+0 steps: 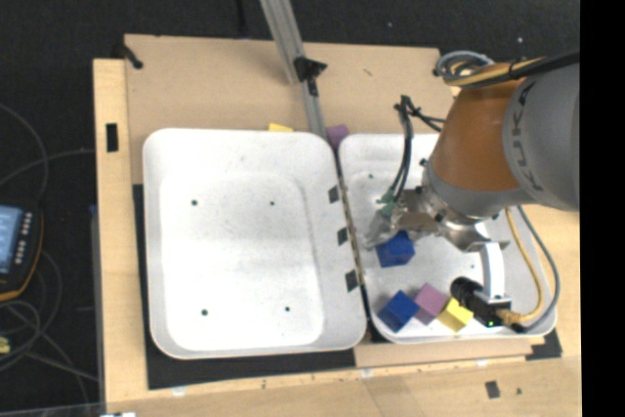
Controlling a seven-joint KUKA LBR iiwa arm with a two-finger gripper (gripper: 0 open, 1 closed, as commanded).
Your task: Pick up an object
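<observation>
1. The gripper [393, 231] sits low in the right bin [363, 161], close to that bin's left wall. Whether its jaws are spread or pressed together cannot be told from the overhead view, because the wrist covers them.
2. A blue cube [395, 252] lies directly at the gripper's tip, touching or nearly touching it. It cannot be told whether the cube is pinched.
3. Nearer the bin's front edge lie three more blocks in a row: a second blue block [398, 310], a purple block [429, 302] just beside it, and a yellow block [455, 315] on the purple one's right.
4. The arm [488, 151], grey with its orange band, reaches in from the right and covers much of the right bin's rear half.
5. The left bin [244, 239] stands side by side with the right bin, their inner walls touching.
6. Behind the bins, on the bench [215, 83], a small yellow piece [280, 127] and a small purple piece [338, 134] peek out at the bins' rear rims.
</observation>
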